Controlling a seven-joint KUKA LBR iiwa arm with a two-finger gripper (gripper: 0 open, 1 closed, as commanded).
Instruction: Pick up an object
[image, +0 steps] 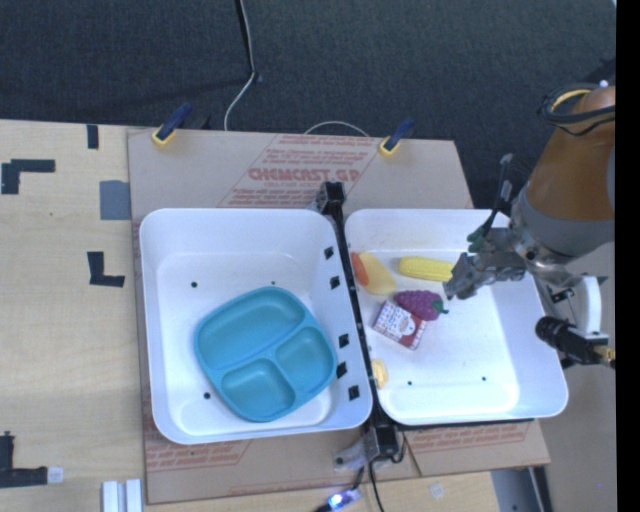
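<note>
A grey arm with an orange band reaches in from the right over the right bin (500, 400), its gripper (462, 283) low above the bin floor, just right of a cluster of toy food. Whether the fingers are open or closed cannot be told at this angle; nothing is visibly held between them.

The likely targets lie together in the bin's upper left part: a yellow corn cob (426, 268) nearest the gripper, a purple grape bunch (419, 303) just below it, a red-and-white carton (398, 324) touching the grapes, and an orange-yellow piece (372, 272) by the divider. A small yellow item (379, 374) sits apart, against the left wall.

The crowding seems to explain the slanted approach: the gripper comes at the pile's open right side, where corn and grapes offer free edges. The risk, by this reading, is nudging neighbours rather than isolating one.

The left bin (170, 250) holds a blue divided plate (265, 352), well apart from the action. Both bins rest on cardboard (300, 170) clamped to the surface, presumably so they stay put.
</note>
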